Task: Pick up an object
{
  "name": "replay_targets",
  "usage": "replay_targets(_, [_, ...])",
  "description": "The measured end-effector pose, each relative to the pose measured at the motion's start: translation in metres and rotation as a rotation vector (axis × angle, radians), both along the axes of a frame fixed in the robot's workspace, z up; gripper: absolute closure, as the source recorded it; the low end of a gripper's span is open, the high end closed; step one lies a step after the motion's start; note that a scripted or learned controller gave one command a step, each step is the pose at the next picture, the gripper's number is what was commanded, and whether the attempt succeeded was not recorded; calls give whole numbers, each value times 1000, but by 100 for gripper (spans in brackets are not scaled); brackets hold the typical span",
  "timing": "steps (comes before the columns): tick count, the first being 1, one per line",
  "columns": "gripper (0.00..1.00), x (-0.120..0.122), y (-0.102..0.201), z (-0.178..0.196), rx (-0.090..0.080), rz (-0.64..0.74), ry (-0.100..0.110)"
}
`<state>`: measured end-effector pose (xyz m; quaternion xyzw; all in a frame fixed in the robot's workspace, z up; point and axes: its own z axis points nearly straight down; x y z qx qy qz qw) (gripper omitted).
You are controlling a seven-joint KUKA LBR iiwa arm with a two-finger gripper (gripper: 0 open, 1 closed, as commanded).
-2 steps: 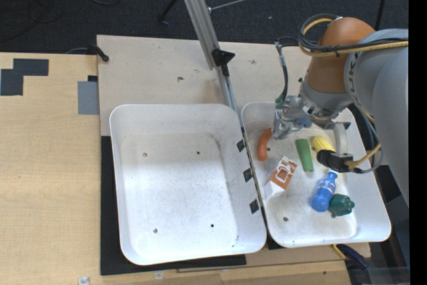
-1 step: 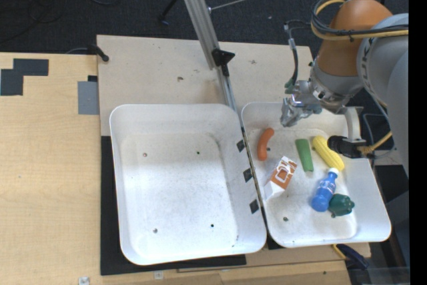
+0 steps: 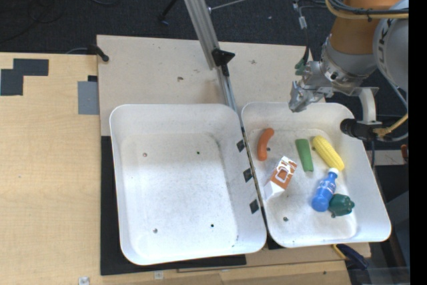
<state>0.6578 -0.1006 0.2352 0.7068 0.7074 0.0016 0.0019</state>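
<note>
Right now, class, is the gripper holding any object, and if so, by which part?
Nothing is held. The gripper hangs above the far rim of the right bin, apart from the orange sausage and the other objects.

Grey arm [image 3: 393, 37], orange band [image 3: 367, 7] above wrist, black-yellow cables looped, metallic wrist fittings.

The bench [image 3: 153, 63] bears two white bins [image 3: 133, 143] side by side.

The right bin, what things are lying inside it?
Inside the right bin: an orange sausage-shaped piece, a white-and-orange packet, a green stick, a yellow corn cob, a blue bottle and a dark green object. Nothing looks covered.
</note>
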Motion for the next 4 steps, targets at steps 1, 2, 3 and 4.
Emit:
replay_targets(1, [100, 1, -1, 54, 0, 0, 1])
replay_targets(2, [100, -23, 47, 34, 3, 3, 11])
replay_targets(3, [100, -37, 88, 30, 2, 3, 10])
replay_targets(4, [100, -50, 136, 13, 2, 3, 11])
